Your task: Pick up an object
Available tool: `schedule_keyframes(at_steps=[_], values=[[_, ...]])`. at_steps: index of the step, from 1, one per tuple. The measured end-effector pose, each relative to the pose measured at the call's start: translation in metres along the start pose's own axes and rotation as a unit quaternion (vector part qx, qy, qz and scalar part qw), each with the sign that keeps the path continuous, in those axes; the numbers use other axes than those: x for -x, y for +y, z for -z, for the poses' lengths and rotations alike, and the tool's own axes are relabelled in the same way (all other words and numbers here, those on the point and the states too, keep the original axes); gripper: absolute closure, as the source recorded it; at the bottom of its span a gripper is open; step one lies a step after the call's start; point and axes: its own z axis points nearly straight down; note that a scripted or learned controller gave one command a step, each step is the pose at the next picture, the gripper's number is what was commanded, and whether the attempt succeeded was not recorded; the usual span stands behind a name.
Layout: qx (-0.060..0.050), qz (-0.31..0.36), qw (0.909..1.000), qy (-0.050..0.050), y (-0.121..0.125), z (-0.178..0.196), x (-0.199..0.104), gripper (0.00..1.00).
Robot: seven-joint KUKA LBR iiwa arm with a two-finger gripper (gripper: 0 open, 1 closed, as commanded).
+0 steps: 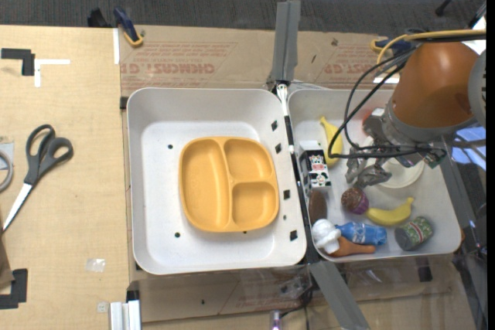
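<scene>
A: Where is the gripper (370, 175) seen?

B: It is seen low in the right bin (445, 239), hung over the clutter. A dark purple ball (355, 201) is found just below the fingertips, apart from them by a sliver.

A: Is anything held?

B: Nothing is seen between the fingers. Whether they are spread or closed cannot be told.

A: What else is placed nearby?

B: A yellow banana (390, 212) is laid beside the ball, and a yellow divided plate (229, 184) is set in the left bin (147, 189).
</scene>
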Motion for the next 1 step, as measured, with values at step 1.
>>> schedule_keyframes(at_steps=[1], values=[[-0.001, -0.104, 0.9946, -0.001, -0.0266, 0.217, -0.0453, 1.0]])
